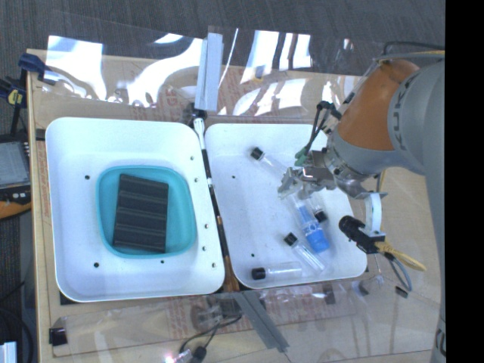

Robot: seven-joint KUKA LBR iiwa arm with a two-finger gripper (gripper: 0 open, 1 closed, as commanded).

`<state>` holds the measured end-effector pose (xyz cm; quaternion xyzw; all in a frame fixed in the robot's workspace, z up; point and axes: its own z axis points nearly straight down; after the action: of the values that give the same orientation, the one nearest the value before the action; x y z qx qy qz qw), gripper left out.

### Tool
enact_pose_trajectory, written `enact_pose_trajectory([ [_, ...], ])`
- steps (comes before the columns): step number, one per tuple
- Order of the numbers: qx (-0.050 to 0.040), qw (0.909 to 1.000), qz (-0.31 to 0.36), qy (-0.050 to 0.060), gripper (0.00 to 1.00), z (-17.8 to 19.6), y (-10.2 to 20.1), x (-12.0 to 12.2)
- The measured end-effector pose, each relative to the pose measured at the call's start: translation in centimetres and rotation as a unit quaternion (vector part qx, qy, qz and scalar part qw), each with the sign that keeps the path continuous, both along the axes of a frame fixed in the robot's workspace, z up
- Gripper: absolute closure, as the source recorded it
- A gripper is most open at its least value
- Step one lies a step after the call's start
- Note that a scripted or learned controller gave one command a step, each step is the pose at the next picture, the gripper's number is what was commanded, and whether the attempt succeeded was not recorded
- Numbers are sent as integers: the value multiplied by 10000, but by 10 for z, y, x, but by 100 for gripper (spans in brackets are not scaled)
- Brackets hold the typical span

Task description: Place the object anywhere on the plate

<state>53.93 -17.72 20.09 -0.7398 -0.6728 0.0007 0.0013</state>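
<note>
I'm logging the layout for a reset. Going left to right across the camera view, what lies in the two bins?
Black ridged block on the blue plate → clear tube with a black cap → small black cap → blue-filled tube.

bright even light | glare on clear panel (170, 59) | slight blur

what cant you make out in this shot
- Camera view: the patch of the right bin under the gripper, covered by the arm.
- Camera view: the clear tubes, faint against the white floor; their count is unsure.
- Camera view: the black caps, too small to tell whether loose or on tubes.
- Camera view: the middle of the plate, hidden by the dark ribbed block.
</note>
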Motion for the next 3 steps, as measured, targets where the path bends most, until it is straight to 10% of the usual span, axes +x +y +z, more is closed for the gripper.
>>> enact_pose_trajectory([
  [1, 0, 10000, 0, 0, 0, 0, 0, 0],
  [3, -5, 9984, -573, -20, 0, 242, -24, -62],
])
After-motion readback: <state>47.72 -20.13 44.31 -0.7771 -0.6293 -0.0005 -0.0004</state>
